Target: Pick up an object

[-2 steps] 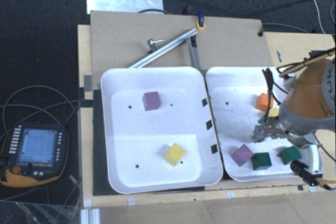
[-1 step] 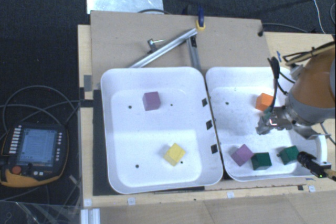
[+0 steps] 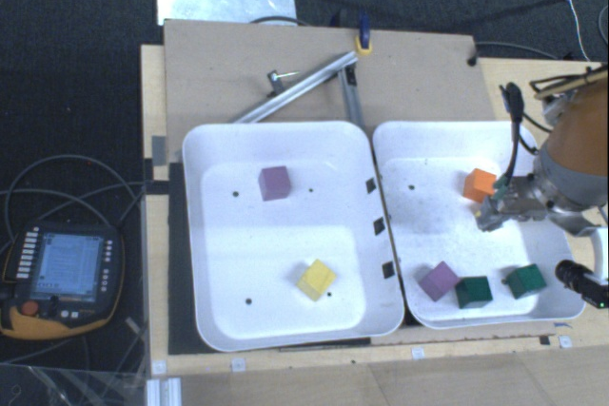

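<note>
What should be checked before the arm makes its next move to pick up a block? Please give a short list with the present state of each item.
1. Target near the gripper: orange block lies just beside it in the right bin: ok.
2. Block between the fingers: cannot tell.
3. Orange block apart from other blocks: ok.
4. Purple block and the two green blocks crowded along the near wall: not ok for an easy grasp.
5. Left bin blocks, purple and yellow, well apart: ok.

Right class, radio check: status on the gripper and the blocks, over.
Gripper low in right bin, beside orange block. Nothing seen held. Purple block and two green blocks nearby, apart.
</note>
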Robot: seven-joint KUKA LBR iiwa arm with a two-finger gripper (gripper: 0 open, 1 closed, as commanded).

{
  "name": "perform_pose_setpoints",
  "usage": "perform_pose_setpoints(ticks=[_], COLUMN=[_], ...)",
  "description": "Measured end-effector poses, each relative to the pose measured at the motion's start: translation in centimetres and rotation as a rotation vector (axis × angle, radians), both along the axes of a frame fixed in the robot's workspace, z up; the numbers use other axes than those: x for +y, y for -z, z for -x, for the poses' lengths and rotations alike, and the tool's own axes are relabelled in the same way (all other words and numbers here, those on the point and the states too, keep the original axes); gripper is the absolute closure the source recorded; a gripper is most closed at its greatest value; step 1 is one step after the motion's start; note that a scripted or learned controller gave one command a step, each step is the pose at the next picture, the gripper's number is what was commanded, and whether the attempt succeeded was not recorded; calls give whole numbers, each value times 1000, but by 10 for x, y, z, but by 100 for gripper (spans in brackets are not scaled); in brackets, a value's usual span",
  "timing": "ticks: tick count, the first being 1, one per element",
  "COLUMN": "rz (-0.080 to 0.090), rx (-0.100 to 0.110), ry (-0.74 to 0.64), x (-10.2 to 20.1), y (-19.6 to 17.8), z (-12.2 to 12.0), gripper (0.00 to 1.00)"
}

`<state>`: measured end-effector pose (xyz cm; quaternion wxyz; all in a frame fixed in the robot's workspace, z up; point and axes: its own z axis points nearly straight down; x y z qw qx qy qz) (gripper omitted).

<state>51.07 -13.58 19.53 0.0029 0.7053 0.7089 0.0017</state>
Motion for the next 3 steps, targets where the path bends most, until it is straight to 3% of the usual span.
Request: perform_pose_setpoints(ticks=[2,3], rz=[-1,-3], rx=[2,4], ry=[0,-6], x=[4,62], y=[-70,-72], z=[1,-13], gripper=[100,100])
